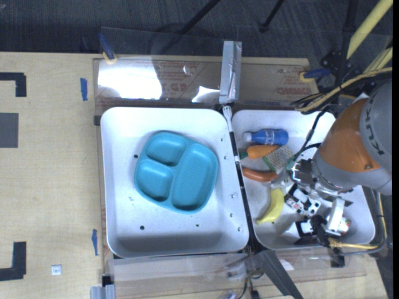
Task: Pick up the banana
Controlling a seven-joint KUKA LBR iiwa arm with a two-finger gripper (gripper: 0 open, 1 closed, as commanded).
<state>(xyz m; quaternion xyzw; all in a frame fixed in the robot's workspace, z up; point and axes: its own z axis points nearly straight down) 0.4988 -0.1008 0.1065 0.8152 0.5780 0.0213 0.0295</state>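
Observation:
The yellow banana (272,206) lies in the right bin (361,232), near its left wall, with its length running toward the front edge. My gripper (310,212) hangs low over the same bin, just to the right of the banana. The banana rests on the bin floor and is not lifted. The grey arm with its orange band (349,148) reaches in from the right, above the gripper.
Behind the banana in the right bin lie a blue bottle (268,136), an orange carrot-like piece (262,152), a red-orange sausage-like piece (259,174) and a small green-grey item (278,159). The left bin (124,229) holds a blue divided plate (176,170).

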